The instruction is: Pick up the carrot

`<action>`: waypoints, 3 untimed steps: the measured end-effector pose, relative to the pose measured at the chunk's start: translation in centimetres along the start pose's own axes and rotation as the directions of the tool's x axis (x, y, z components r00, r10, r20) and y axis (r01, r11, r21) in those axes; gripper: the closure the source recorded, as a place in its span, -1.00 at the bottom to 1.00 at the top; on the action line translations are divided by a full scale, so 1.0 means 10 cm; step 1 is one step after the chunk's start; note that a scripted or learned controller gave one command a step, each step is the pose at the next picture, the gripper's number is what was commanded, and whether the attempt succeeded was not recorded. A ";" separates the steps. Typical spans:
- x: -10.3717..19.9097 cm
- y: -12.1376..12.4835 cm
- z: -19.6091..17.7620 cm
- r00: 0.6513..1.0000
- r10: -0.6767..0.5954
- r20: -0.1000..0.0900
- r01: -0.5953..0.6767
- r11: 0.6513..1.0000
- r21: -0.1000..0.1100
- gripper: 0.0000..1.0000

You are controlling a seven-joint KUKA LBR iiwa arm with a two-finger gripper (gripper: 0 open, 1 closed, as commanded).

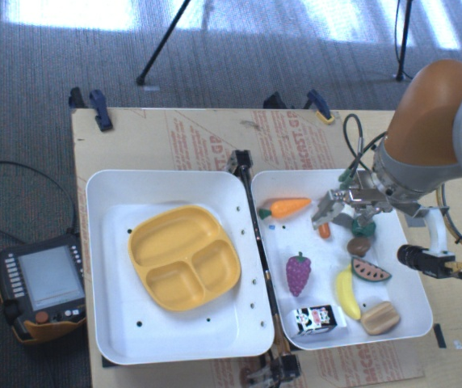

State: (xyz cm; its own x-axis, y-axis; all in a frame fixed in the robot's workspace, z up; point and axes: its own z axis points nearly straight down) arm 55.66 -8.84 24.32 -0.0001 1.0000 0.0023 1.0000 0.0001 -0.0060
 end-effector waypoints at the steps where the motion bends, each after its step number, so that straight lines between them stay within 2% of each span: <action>1: 0.30 0.83 0.60 0.981 0.195 0.000 -0.195 0.981 0.003 -1.00; 2: -0.29 0.93 1.44 0.921 0.390 0.000 -0.389 0.921 -0.020 -1.00; 3: 0.72 0.92 0.48 0.886 0.463 -0.012 -0.463 0.886 -0.012 -1.00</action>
State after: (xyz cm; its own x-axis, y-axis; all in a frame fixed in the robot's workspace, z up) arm 64.78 -1.67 19.50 0.4626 0.8865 0.0112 0.8865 -0.4627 0.0060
